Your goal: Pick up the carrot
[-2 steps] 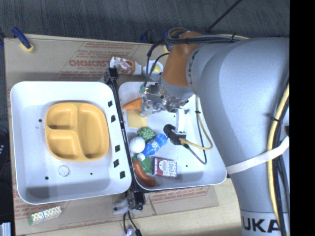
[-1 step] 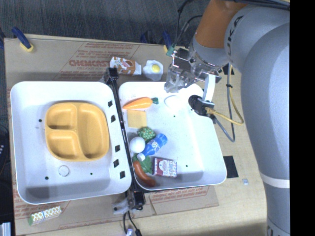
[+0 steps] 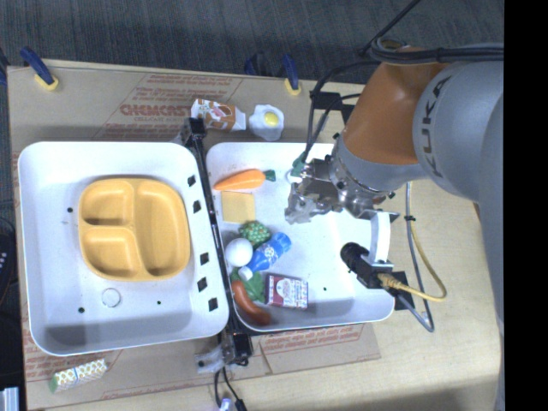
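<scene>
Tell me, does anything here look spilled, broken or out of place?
Nothing looks spilled or broken. A few things lie outside the bins: a small carton and a fried-egg toy on the cardboard behind the right bin, and a wrapped item near the front left corner. The carrot lies flat in the right bin.

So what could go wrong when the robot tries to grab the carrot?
The carrot lies close to the bin's left wall, so the gripper might bump that wall coming in. A cheese slice sits right beside the carrot and could get nudged or pinched instead. The carrot is also round and tapered, so it might roll or slip away when squeezed.
</scene>
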You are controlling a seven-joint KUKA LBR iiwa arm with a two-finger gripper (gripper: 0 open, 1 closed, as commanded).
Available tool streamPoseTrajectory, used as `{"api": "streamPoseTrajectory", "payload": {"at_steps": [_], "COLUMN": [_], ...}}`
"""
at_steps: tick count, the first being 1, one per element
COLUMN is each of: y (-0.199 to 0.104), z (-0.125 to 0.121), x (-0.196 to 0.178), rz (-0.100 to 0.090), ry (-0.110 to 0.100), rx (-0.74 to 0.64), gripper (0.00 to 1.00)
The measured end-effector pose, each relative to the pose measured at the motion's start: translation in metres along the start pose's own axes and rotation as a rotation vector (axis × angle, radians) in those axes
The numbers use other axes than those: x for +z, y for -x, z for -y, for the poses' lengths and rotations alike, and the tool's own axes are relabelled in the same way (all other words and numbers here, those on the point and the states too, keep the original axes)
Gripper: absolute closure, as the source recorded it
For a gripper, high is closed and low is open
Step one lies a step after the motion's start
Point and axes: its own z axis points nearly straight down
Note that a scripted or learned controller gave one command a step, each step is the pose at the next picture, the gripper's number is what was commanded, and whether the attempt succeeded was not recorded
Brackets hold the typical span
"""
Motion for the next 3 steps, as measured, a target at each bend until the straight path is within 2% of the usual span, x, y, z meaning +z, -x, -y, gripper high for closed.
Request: {"api": "streamPoseTrajectory", "payload": {"at_steps": [1, 2, 3], "y": [0.016, -0.009, 0.013], "z": [0.042, 0.046, 0.042], "x": [-0.009, -0.009, -0.011], "rz": [0.000, 0.000, 0.001], "ry": [0.000, 0.000, 0.002], "rx": [-0.128, -0.126, -0.189], "gripper": [1.00, 1.00, 1.00]}}
